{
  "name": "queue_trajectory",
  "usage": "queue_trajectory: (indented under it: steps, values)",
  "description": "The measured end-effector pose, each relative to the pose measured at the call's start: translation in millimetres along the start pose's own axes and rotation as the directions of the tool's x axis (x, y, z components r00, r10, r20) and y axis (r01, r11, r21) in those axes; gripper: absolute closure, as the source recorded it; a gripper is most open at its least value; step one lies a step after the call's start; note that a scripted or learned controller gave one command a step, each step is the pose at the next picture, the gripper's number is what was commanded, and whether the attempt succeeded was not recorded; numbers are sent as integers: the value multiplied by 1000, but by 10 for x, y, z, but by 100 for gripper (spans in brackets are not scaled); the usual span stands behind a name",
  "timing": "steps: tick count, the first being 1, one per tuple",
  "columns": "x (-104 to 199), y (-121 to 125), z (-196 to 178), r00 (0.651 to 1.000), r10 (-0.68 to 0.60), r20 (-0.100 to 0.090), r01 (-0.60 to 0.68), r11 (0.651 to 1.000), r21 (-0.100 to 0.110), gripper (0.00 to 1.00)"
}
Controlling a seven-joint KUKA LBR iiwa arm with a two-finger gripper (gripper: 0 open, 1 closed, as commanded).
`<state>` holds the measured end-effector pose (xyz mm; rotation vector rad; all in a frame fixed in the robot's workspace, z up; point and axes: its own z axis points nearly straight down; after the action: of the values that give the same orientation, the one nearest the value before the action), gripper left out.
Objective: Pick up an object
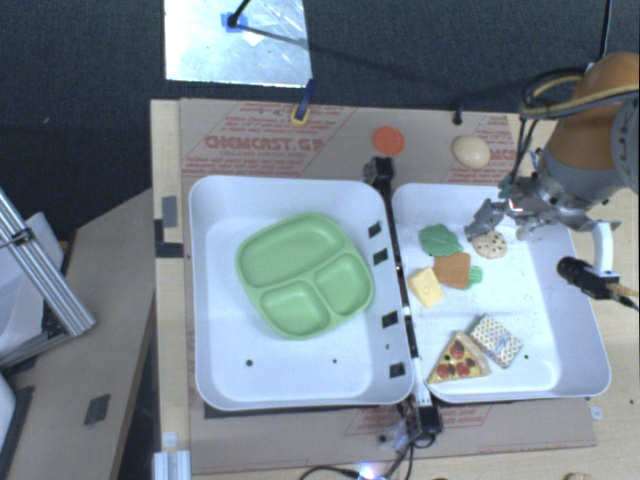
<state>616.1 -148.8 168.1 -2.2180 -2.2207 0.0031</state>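
A triangular toy pizza slice (459,360) is lying near the right white bin's (580,363) front edge as the two-finger gripper (488,220), grip impossible to tell, is hovering at a round speckled cookie (489,245).

From up here I can read only faint red print on the cardboard sheet (262,144) under my bins, roughly "QUIKCAST"; the rest stays illegible.

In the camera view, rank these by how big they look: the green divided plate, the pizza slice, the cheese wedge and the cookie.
Largest to smallest, as seen:
1. green divided plate, by far
2. pizza slice
3. cheese wedge
4. cookie, though it looks close to the cheese, and the gripper covers its upper edge, so this last order is unsure.
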Motion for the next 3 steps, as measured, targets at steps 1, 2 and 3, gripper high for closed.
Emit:
queue_trajectory:
  steps: [1,2,3]
  values:
    - [6,29,420,1000,0,0,0,1000,-1,0]
    - [10,49,825,1000,1,1,-1,1000,-7,0]
    - [-3,77,673,1000,1,4,-1,1000,-17,100]
